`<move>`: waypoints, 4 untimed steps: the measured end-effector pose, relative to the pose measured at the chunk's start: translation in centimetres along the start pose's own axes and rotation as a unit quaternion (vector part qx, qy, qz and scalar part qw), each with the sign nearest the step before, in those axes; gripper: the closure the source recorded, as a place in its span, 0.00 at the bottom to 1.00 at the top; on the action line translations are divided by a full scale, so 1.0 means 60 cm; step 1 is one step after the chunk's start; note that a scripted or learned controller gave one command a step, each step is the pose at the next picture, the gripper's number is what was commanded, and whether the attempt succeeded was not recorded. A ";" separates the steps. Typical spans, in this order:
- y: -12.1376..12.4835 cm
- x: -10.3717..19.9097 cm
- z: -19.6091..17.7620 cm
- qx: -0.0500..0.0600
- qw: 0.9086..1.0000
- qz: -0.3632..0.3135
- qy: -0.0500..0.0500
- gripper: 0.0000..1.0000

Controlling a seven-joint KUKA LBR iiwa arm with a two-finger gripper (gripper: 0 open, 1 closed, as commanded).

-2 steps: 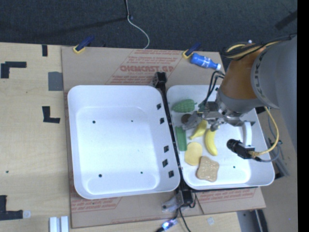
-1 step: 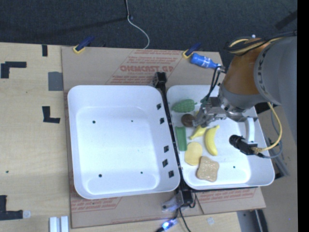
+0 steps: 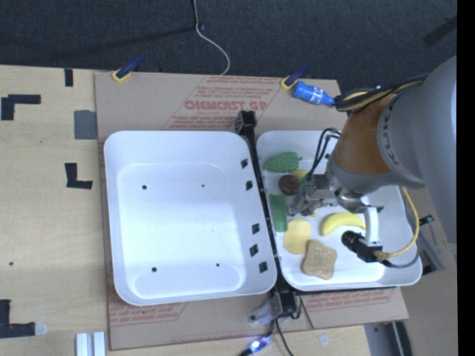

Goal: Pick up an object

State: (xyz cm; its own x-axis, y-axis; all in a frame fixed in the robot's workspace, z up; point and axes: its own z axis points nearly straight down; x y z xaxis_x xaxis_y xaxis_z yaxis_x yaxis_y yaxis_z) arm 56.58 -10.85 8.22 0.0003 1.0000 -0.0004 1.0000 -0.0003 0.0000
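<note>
Arm comes in from the right of the frame, orange band over the right bin (image 3: 401, 277). Pincer (image 3: 306, 199) sits low in that bin's left-centre, pointing toward the divider between the bins. Can't tell from this angle how it stands or whether it has anything.

Objects all lie in the right bin, clustered round the pincer:
- brown round piece (image 3: 288, 185) just left of the pincer, about touching it
- green leaf-shaped piece (image 3: 282, 162) above that, upper left of the bin
- green stick (image 3: 278, 213) along the left wall, below the brown piece
- pale yellow lump (image 3: 297, 236) just below the pincer
- banana (image 3: 341, 223) to its lower right
- tan bread slice (image 3: 320, 260) near the front wall

Left bin (image 3: 119, 199) sits beside it on the cardboard-covered worktop (image 3: 208, 106).
</note>
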 end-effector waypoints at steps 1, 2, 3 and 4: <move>0.004 -0.133 -0.007 -0.002 1.000 0.001 0.000 1.00; 0.002 -0.139 -0.007 -0.002 1.000 -0.002 0.001 1.00; 0.015 -0.144 -0.006 0.001 1.000 -0.001 0.002 1.00; 0.028 -0.151 -0.006 0.001 1.000 -0.002 0.002 1.00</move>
State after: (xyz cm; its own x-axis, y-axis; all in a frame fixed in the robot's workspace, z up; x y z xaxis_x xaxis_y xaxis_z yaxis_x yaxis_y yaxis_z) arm 58.28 -19.88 8.60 -0.0030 1.0000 0.0034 1.0000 0.0030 -0.0011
